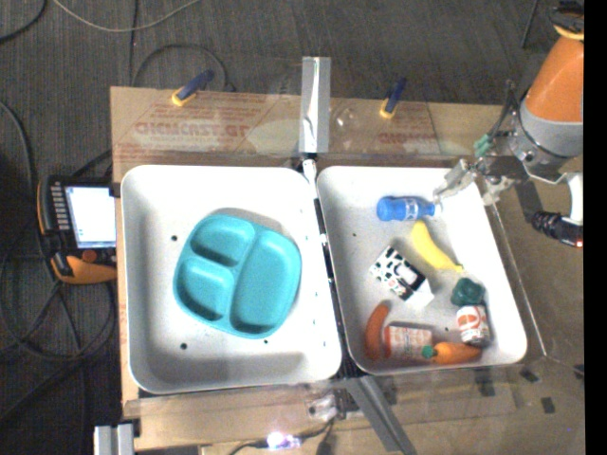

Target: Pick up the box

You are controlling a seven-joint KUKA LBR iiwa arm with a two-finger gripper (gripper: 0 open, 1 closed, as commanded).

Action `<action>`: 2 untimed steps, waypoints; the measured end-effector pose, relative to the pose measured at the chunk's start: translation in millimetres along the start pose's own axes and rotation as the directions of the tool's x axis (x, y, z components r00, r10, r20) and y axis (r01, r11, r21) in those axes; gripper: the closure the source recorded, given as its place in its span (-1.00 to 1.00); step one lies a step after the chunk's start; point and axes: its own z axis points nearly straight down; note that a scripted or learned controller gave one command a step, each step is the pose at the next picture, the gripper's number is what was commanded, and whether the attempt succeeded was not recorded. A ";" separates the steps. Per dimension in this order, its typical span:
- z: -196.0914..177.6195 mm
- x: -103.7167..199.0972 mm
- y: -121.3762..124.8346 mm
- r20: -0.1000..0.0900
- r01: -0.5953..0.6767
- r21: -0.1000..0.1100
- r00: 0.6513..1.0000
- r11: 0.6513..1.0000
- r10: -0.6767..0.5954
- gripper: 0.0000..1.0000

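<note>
The box (398, 272), small with a black-and-white pattern, lies tilted near the middle of the right bin (512, 282). It sits beside a yellow banana (433, 249). My gripper (471, 186) hovers over the bin's far right corner, well up and to the right of the box. It is open, with nothing between its fingers. The grey arm with its orange band (560, 74) comes in from the upper right.
A blue bottle (403, 208) lies at the back of the right bin. Along the front are a green object (467, 292), a small can (471, 325), a red sauce bottle (410, 339), a carrot (455, 353) and a sausage (377, 325). A teal divided tray (237, 273) lies in the left bin (142, 216).
</note>
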 end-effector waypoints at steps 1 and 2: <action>127.1 51.2 6.3 0.003 -0.212 0.000 0.977 0.977 0.212 -1.00; 131.2 52.1 21.5 0.002 -0.200 0.006 0.980 0.980 0.200 -1.00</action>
